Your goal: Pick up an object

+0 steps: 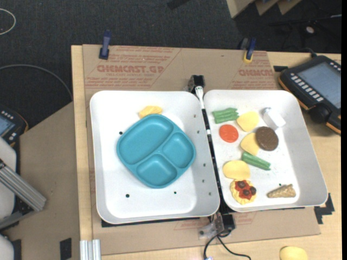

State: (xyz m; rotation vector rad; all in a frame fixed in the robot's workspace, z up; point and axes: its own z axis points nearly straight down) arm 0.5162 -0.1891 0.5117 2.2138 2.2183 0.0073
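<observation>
Two white bins sit side by side on the worktop (pixel 81 199), over a cardboard sheet (pixel 162 66) that a blue clamp (pixel 104 45) and a yellow clamp (pixel 249 49) pin down at the far edge.

The left bin (pixel 103 145) holds a blue divided plate (pixel 156 150), lying flat and turned at a slant, with a small yellow piece (pixel 150 111) just beside its far rim.

The right bin (pixel 309 161) carries the toy food, all things that could be picked up. At the far side a green bean piece (pixel 225 114) lies near a yellow chip (pixel 248 121) and a white block (pixel 272 117). Below the beans is a red disc (pixel 228 133). A brown round biscuit (pixel 267 138) overlaps a second yellow piece (pixel 250 143), and a green stick (pixel 255 161) lies just below that, tilted. Nearer to me a third yellow lump (pixel 236 170) touches a small pizza-like round (pixel 243 190) (red dots on it, details too fine to make out), and a tan wedge (pixel 281 191) rests near the front right corner, apart from the rest.

A dark handheld pendant (pixel 314 85) lies off to the right of the bins. As for the pincer, I cannot tell how it stands or whether it has hold of anything.
</observation>
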